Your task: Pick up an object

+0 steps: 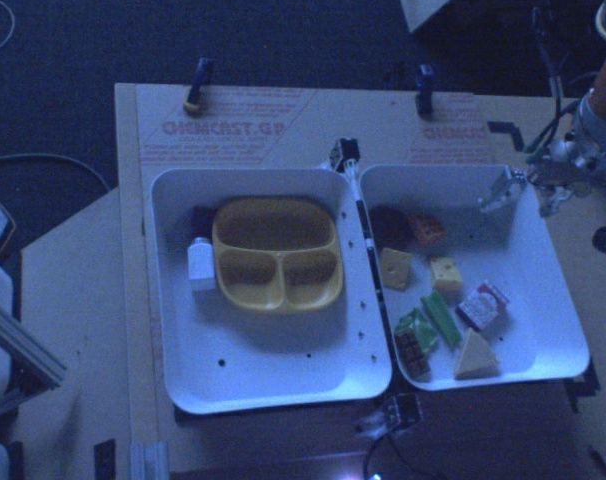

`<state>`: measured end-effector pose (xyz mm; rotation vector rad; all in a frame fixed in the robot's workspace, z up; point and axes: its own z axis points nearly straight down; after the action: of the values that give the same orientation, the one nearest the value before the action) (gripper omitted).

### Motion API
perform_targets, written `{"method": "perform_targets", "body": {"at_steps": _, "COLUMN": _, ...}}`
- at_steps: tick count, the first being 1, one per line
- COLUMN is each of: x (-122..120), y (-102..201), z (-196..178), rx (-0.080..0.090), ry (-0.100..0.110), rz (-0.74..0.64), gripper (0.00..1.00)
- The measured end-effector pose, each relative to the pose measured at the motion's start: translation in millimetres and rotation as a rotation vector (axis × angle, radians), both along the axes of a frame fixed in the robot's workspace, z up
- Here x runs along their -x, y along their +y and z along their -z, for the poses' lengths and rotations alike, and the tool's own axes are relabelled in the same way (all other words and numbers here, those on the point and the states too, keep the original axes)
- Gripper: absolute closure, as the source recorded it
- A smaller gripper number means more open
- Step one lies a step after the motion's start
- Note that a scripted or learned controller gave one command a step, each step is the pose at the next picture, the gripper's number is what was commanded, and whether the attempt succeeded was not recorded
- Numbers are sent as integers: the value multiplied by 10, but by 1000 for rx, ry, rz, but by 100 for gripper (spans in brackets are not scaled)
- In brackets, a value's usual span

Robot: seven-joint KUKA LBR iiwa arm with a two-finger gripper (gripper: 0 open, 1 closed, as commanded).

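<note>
My gripper hangs over the far right corner of the right bin, its fingers spread open with nothing between them. Several small items lie below and to its left in that bin: a dark lump, an orange-red piece, two yellow cheese cubes, a red-and-white packet, a green piece, a brown chocolate bar and a pale cheese wedge. None of them touches the gripper.
The left bin holds a yellow divided plate and a small white bottle at the plate's left. A ridge with clips divides the two bins. The arm and its cables come in from the right.
</note>
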<state>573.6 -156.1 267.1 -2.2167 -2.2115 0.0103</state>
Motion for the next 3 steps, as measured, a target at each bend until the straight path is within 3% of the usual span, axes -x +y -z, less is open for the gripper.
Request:
{"method": "perform_targets", "body": {"at_steps": 1, "x": -20, "y": 1, "z": -58, "rx": 2, "ry": -11, "rz": -2, "gripper": 0}}
{"method": "perform_targets", "body": {"at_steps": 3, "x": -124, "y": 34, "z": 975, "rx": 1, "ry": -5, "rz": -3, "gripper": 0}}
